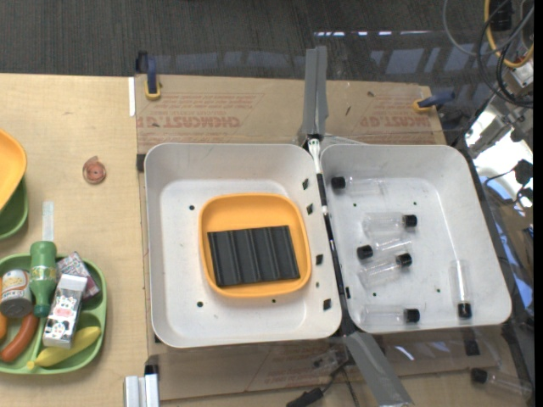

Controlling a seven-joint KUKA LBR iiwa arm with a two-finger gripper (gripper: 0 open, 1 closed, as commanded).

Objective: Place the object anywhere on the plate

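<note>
The plate (254,244) holds a ribbed black block (254,255); cardboard (288,108) reads CHEMCAST GP, upside down.

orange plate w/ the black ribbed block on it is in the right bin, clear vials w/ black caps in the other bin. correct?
Not quite. The camera view shows the orange plate, with the black ribbed block lying on it, in the left bin, not the right. The clear vials with black caps lie scattered in the right bin.
</note>
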